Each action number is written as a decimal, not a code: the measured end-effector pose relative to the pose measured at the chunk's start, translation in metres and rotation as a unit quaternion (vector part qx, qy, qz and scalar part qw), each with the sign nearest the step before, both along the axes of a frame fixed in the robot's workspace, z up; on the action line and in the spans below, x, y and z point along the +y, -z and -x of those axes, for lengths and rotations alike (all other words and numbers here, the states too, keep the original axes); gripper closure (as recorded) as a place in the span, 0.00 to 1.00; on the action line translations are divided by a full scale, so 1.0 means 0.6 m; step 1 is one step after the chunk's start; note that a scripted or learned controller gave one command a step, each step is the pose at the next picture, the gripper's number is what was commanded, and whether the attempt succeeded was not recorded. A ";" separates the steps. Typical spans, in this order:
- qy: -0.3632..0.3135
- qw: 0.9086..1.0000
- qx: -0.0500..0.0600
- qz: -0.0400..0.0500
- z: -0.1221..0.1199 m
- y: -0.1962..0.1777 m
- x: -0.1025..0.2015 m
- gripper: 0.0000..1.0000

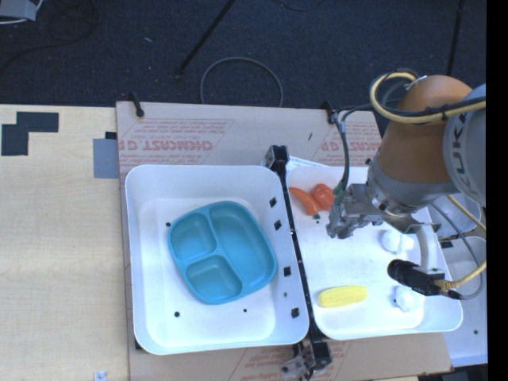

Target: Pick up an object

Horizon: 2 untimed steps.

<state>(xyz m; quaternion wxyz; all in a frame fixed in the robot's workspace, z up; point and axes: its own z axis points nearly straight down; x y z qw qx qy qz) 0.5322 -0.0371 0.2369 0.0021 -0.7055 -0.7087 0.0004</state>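
End effector (343,225): low in right bin (444,320), finger state cannot be told. Carrot (311,198): just left, likely target, not gripped. Corn (342,296): below. Blue tray (220,250): far left, neighbouring bin.

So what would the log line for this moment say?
arm: over right bin | gripper: beside orange toy, nothing seen held | corn: lying untouched | left bin: blue divided plate

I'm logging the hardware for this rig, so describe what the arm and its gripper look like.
The arm is grey with a wide rounded orange band above the wrist. A yellowish cable loops over the band, and thinner cables trail by the wrist. The gripper is a compact grey and dark metal assembly. A black cylindrical part sticks out below it.
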 end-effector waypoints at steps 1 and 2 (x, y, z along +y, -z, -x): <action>0.001 1.000 0.000 0.001 -0.022 0.021 0.076 1.00; 0.001 1.000 0.000 0.001 -0.037 0.035 0.168 1.00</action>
